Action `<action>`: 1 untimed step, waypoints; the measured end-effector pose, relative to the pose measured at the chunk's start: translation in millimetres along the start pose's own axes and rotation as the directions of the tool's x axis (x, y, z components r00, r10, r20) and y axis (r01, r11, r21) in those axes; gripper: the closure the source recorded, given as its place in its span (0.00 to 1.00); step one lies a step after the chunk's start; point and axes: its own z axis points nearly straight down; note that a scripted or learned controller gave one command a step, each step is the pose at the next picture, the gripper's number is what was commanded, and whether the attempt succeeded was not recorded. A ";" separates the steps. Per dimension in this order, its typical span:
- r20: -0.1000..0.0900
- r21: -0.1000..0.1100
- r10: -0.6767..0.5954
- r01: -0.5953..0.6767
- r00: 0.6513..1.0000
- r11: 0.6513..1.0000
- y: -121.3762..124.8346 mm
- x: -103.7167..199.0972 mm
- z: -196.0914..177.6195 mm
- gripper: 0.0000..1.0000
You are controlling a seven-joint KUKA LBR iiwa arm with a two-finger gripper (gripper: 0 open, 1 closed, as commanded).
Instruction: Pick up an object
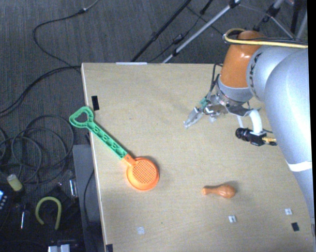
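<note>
Nearest your lens is the grey arm [287,108], filling the 3 o'clock side with its orange band toward 1 o'clock; it is also the biggest thing you have to manage. Beneath it lies the desk [162,86], a pale wooden surface with a few small markers near its 5 o'clock corner.

Next in size is the strainer [117,150], a green handle running from 10 o'clock down to an orange mesh head just left of centre. Smaller is the orange pear-shaped piece [220,190], lying on its side toward 5 o'clock, well apart from the strainer.

Smallest is the gripper [194,118], hanging right of centre toward 2 o'clock, over bare desk, its tip pointing toward 9 o'clock. You cannot tell from this slant whether its jaws are spread or pressed together, and nothing shows between them.

To do this step well, you would probably pick the orange piece, since it is nearer. Square the jaws across its narrow neck, come straight down, and close only once both sides bracket it; its rounded body looks likely to roll if nudged from one side.
</note>
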 end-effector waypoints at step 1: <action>0.000 0.000 0.000 0.000 1.000 1.000 0.0 0.0 0.0 0.00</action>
